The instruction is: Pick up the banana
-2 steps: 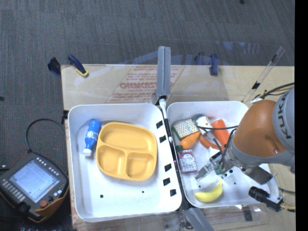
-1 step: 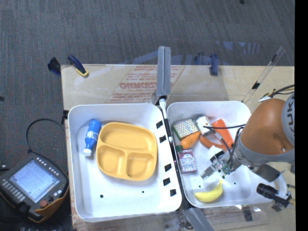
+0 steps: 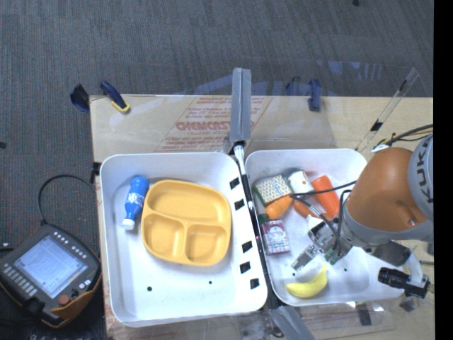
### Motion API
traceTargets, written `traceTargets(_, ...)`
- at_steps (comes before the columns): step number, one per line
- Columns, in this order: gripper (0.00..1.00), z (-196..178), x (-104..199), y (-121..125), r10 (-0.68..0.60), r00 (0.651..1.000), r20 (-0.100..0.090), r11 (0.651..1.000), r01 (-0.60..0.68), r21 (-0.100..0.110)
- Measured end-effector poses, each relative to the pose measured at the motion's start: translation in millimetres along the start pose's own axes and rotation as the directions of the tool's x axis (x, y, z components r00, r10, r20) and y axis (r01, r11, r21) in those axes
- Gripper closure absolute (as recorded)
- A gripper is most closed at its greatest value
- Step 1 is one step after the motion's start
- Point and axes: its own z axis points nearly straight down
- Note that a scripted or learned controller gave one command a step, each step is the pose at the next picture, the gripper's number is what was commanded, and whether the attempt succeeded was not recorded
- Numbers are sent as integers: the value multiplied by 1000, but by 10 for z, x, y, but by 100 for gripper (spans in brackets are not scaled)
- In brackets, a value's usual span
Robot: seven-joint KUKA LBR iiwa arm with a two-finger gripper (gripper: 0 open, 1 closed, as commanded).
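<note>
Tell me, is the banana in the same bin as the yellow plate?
No, the banana lies in the right bin; the yellow divided plate sits in the left bin.

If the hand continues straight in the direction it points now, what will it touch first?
Probably the banana: the hand points down toward it in the right bin. Its height above it is unclear.

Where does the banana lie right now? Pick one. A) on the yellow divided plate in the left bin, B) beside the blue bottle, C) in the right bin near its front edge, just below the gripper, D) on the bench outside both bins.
C: the banana lies on the floor of the right bin near its front rim, just below the gripper.
</note>
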Motion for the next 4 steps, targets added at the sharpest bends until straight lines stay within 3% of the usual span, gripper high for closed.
traceTargets(1,0,141,119,-10,-172,985,-32,985,172,12)
traceTargets(2,100,49,113,5,-170,985,-32,985,171,10)
traceTargets(3,0,49,112,4,-170,985,-32,985,170,10)
traceTargets(4,100,-44,110,27,-172,985,-31,985,172,8)
